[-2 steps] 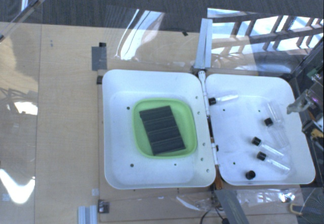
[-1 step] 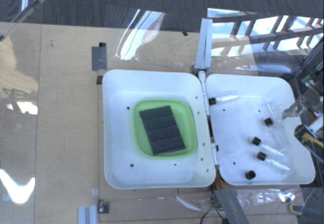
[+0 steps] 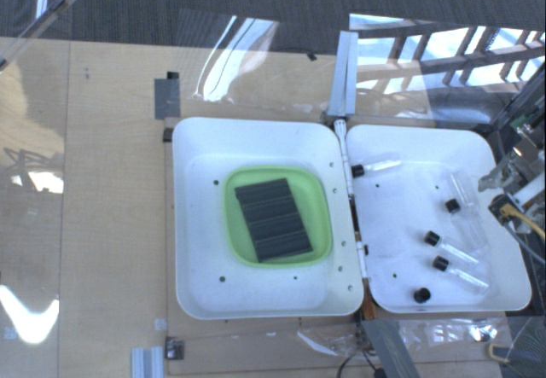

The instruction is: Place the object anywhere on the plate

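on the green plate (image 3: 232,223) in the left bin (image 3: 196,282), a dark ribbed rectangular block (image 3: 272,219) is lying flat, tilted a little so its long sides are running from upper left to lower right, and it is sitting well inside the plate's raised rim with green showing all around it. the plate is resting in the middle of the left bin, with bare white floor surrounding it. just beside it, the right bin (image 3: 401,299) is touching the left bin along a shared middle edge and is holding several clear vials with black caps: one (image 3: 374,167) is lying near the upper left corner, one (image 3: 457,194) is lying toward the right, two more (image 3: 452,250) (image 3: 459,273) are lying lower down close together, and a loose black cap (image 3: 421,294) is sitting near the front wall. at the right edge of the view, the hand (image 3: 512,189) is hovering over the far side of the right bin, well apart from the plate and the block, and whether its grip is apart or together cannot be told. both bins are sitting on the pale wooden tabletop (image 3: 94,197), which is catching bright reflections.
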Controlling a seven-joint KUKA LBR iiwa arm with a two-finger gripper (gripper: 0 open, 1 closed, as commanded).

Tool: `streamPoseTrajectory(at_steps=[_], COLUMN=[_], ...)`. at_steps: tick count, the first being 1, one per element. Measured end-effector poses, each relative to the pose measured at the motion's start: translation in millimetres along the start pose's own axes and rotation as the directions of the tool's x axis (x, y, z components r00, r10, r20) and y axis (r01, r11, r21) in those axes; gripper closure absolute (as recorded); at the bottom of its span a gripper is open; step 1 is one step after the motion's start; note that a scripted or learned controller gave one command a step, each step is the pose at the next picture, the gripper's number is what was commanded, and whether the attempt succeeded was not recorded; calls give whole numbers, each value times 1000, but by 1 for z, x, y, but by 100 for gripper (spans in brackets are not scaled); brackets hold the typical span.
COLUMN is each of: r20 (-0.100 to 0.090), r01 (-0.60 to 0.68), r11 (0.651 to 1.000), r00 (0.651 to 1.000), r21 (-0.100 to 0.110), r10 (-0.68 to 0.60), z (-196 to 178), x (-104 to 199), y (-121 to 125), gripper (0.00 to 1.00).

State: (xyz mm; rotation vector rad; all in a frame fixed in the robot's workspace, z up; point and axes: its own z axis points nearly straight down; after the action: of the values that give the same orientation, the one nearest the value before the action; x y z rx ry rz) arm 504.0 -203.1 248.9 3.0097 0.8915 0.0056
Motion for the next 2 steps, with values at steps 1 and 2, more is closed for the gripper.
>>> streamPoseTrajectory(at_steps=[1,2], r20=[1,0], r01=[-21,-71], r11=[1000,997], r00=[1000,997], r21=[1,0], r10=[21,71], z=[11,2], x=[-4,8], y=[0,8], gripper=[0,0])
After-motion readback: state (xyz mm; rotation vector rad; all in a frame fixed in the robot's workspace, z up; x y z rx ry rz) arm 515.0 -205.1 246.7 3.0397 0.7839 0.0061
